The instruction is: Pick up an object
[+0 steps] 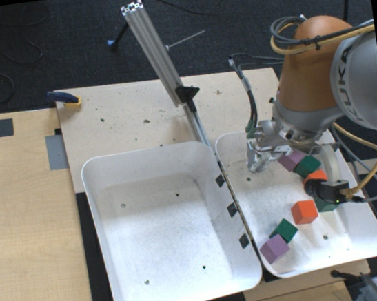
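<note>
My gripper (258, 160) hangs over the far left part of the right bin (355, 244), fingers pointing down at bare bin floor. I see nothing between the fingers. Just right of it lie a purple block (291, 161) and a green block (308, 165), partly under the wrist. An orange block (305, 211) sits mid-bin. Nearer the front lie a dark green block (284, 230) and a purple block (274, 248), touching each other.
The left bin (100, 214) stands alongside, with a divider wall with black clips (230, 208) between the bins. A slanted aluminium bar (157, 53) rises behind the bins. Cables and a black fitting with a green light (328, 193) hang by the wrist.
</note>
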`<state>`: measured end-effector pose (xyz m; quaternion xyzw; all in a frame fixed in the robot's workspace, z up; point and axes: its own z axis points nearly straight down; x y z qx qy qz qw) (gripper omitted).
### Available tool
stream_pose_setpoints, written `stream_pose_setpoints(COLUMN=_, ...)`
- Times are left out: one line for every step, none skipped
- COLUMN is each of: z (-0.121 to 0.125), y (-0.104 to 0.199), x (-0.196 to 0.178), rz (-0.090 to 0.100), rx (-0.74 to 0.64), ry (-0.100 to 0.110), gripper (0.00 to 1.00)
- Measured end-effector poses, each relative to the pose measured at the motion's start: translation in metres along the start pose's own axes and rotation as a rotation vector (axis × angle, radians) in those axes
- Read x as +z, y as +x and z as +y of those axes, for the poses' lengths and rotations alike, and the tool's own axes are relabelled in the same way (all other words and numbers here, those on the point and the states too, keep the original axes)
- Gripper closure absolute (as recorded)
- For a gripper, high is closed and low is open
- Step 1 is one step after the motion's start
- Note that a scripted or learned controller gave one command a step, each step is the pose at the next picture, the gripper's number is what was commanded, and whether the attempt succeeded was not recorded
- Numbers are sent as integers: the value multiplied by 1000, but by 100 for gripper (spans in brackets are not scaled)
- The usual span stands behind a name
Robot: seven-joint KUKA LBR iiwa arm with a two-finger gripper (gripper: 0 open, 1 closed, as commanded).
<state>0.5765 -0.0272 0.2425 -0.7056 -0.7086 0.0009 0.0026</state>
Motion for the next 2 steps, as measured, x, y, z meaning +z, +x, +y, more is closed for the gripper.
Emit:
stream_pose_setpoints(z=-4, y=48, x=6, rz=0, rx=0, ry=1, gripper=100)
stream_pose_setpoints(z=-1, y=102, x=2, rz=0, rx=-1, ry=-2, gripper=100)
